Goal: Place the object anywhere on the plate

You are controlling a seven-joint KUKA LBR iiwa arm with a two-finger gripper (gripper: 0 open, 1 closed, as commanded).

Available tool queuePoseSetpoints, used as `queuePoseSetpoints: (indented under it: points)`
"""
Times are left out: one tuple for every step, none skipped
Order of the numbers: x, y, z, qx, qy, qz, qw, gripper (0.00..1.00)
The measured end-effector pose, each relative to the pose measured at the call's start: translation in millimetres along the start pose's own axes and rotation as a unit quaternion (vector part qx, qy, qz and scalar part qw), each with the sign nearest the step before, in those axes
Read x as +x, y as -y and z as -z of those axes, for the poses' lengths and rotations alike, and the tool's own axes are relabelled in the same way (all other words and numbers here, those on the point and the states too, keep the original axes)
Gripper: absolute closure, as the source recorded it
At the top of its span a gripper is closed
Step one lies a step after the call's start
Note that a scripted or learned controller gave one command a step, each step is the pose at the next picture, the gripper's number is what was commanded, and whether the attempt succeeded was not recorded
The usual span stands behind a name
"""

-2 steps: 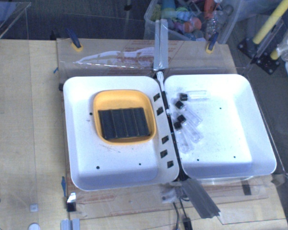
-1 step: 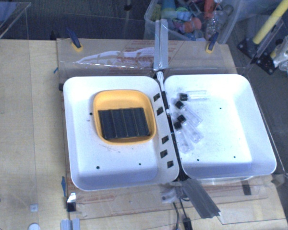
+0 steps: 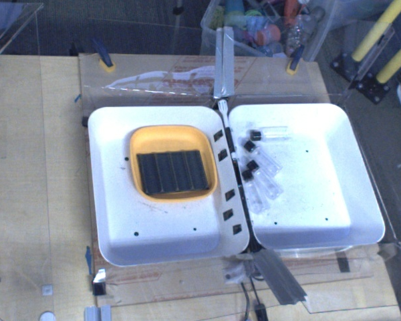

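Observation:
A yellow squarish plate (image 3: 138, 150) sits in the upper middle of the left white bin (image 3: 117, 219). A black ribbed rectangular object (image 3: 172, 171) lies flat on the plate and covers most of its floor. Several small clear plastic vials with black caps (image 3: 252, 168) lie in the right white bin (image 3: 321, 186), close to its left wall. One clear vial (image 3: 269, 134) lies on its side near that bin's top left.
A metal strip (image 3: 224, 65) runs up from the seam between the bins. A clear tub of colourful toys (image 3: 271, 12) stands behind the bench. A clear sheet with clamps (image 3: 154, 75) lies behind the left bin. Yellow padded bars (image 3: 387, 19) lean at the top right.

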State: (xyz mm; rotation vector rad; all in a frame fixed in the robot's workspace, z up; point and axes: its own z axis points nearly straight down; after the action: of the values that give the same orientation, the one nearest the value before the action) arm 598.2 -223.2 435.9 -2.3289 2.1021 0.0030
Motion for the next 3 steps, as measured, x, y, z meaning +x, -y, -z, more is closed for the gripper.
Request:
queuePoseSetpoints:
  points:
    - [1.0,63.2,-36.4,0.001,0.000,0.210,0.9778,1.00]
    - [-5.3,63.8,-66.0,-0.001,0.001,0.325,0.9456,1.00]
    - [-4.7,70.6,-22.2,0.001,0.000,0.466,0.8849,1.00]
